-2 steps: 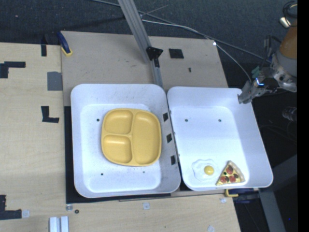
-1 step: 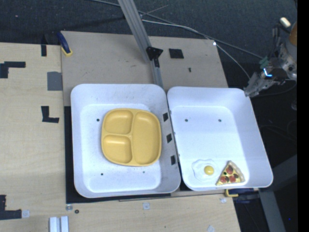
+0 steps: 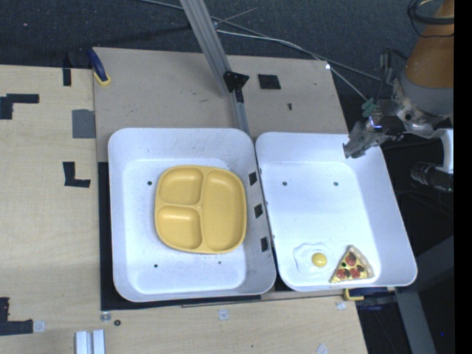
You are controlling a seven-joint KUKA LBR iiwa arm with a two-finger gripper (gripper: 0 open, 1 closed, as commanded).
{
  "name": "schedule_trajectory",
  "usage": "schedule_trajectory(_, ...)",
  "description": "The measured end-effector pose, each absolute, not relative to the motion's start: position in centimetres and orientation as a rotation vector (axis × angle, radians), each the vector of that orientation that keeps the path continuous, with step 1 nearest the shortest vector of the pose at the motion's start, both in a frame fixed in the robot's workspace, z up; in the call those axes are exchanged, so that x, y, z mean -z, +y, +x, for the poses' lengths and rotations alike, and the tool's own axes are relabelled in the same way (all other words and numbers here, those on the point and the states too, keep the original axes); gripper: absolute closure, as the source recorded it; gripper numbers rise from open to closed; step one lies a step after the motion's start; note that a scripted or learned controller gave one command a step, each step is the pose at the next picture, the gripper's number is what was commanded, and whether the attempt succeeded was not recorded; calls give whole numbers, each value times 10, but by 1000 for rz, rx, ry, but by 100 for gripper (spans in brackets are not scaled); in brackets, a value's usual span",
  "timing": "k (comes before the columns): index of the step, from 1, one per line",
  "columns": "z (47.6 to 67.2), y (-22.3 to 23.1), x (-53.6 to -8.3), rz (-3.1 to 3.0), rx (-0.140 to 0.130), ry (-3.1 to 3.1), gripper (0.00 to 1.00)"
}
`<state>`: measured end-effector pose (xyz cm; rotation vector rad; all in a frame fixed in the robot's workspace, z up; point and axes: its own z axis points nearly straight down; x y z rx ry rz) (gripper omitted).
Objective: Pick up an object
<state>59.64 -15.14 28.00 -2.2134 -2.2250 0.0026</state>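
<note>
From my seat I see the arm (image 3: pixel 431 65) coming in from the right, its orange band up near the top corner. The pincer (image 3: pixel 357 146) hangs over the upper right rim of the right bin (image 3: pixel 332 198), pointing down and to the left. It is small and dark against the white; I cannot tell how its fingertips stand, and I see nothing gripped in it.

The right bin carries two toy foods, both in its near right corner and well apart from the pincer. A fried egg (image 3: pixel 313 259), white with a yellow yolk, lies flat on the bin floor. Just beside it, to the right, lies a pizza slice (image 3: pixel 352 265) with red dots on top, its point toward the far side.

The left bin (image 3: pixel 133 198) bears a yellow plate (image 3: pixel 200 209) with three sections, sitting flat about the middle of the bin.

Both bins rest side by side on the wooden desk (image 3: pixel 169 87), their inner rims touching. A grey metal bar (image 3: pixel 210 35) slants across the desk above the bins.
</note>
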Motion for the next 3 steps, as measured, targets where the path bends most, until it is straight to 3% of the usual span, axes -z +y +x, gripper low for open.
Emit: schedule_trajectory(3,569,-15,-259,-2212,-2,-2227,100)
